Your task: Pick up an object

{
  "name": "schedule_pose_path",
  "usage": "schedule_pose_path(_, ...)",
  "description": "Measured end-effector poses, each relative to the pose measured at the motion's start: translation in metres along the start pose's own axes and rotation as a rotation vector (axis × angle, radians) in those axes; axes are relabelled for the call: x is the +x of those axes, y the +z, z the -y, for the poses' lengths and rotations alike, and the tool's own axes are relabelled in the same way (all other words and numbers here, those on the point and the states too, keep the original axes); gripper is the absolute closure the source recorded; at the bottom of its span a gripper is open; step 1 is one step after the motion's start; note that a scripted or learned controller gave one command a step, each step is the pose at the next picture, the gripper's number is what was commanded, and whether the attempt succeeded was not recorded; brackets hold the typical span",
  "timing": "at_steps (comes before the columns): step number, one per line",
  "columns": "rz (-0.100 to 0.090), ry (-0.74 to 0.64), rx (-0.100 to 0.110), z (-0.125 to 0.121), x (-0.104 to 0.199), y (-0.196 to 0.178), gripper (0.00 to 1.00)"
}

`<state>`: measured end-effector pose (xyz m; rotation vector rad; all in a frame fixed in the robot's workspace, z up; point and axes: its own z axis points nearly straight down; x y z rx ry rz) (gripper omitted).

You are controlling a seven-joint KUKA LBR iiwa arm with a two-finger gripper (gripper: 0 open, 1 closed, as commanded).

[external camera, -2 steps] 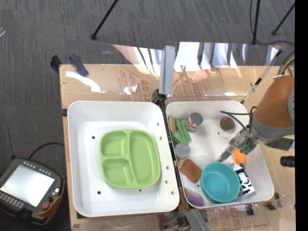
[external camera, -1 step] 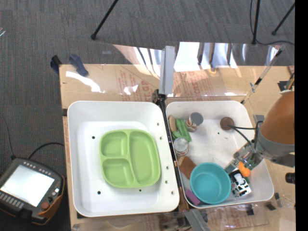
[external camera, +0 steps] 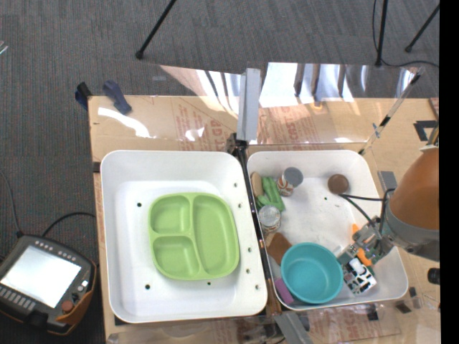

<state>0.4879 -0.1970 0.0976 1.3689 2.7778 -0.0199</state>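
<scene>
Two bins (external camera: 115, 192); green tray (external camera: 193, 235) in left

Place: robot test lab, not a home
Floor: grey office carpet (external camera: 72, 34)
Stands: thin black tripod legs (external camera: 159, 21) planted on carpet behind bench
Bench: plywood top (external camera: 172, 124) with printed lettering, clear sheet across the back
Bins: two shallow white bins (external camera: 118, 192) side by side, one with a green divided plate (external camera: 193, 235), other with mixed small items
Controller: handheld control pad (external camera: 43, 278) with screen, cabled, on floor at left
Arm: grey and orange robot arm (external camera: 423, 199) at right

High slanted view over both bins (external camera: 115, 192)
</scene>
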Motion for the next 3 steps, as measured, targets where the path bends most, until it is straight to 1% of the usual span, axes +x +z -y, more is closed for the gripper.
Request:
schedule_pose_path(1,-0.026,-0.003,0.005,0.000,0.006,-0.006,1.00)
schedule_pose_path(2,-0.043,0.093,0.005,-0.079,-0.001,-0.105,1.00)
schedule_pose_path(3,-0.047,0.124,0.010,-0.151,0.008,-0.134,1.00)
